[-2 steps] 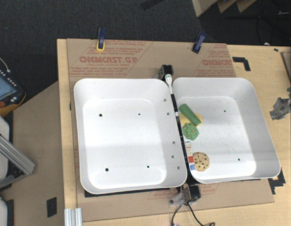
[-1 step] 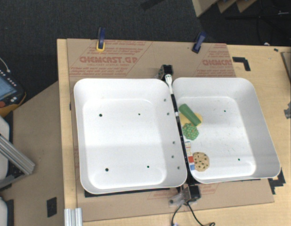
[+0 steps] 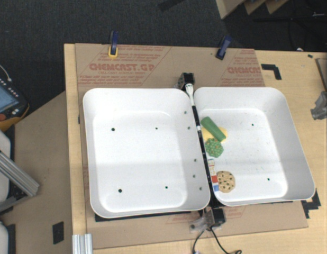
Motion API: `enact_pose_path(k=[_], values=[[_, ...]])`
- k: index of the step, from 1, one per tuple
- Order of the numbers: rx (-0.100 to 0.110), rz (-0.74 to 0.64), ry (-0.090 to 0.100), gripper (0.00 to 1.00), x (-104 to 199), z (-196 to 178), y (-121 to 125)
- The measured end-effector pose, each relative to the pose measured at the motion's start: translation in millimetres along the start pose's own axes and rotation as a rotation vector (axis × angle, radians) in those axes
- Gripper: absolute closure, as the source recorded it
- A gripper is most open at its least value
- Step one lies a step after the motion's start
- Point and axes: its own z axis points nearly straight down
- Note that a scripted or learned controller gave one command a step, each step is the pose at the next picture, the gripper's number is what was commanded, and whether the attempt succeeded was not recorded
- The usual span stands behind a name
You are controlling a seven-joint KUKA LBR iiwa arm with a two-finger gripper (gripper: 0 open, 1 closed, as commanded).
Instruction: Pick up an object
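At the right edge of the view, a small grey part of the arm (image 3: 320, 106) shows just outside the right bin's far right rim, well above the desk (image 3: 52, 142); so little of it is in frame that whether the jaws are spread or pressed together cannot be told, and nothing is seen between them. Nearest to it is the right bin (image 3: 282, 142), a shallow white tray whose floor on the side closest to the arm carries only a few dark dots. The task's things lie across that bin from the arm, all crowded along its left wall and well apart from the grey part. A green cylinder (image 3: 212, 128) lies tilted, resting partly over a yellow piece (image 3: 208, 137). Just below them is a round green speckled object (image 3: 215, 149), touching or nearly touching the yellow piece. Further toward the near rim sits a cookie (image 3: 226, 181) with dark chips, and just beside it, against the wall, a small red and white item (image 3: 214, 178) too small to identify. A black strip (image 3: 196, 121) runs along the seam where the two bins meet. Beyond it, farther from the arm, is the left bin (image 3: 100, 142). Both bins rest on a cardboard sheet (image 3: 153, 62) with red print, held at its far edge by two blue clamps (image 3: 114, 40).
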Motion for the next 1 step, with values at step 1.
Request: enact_pose_path(k=[1], values=[[0.017, 0.005, 0.006, 1.00, 12.8, 81.5, -12.1]])
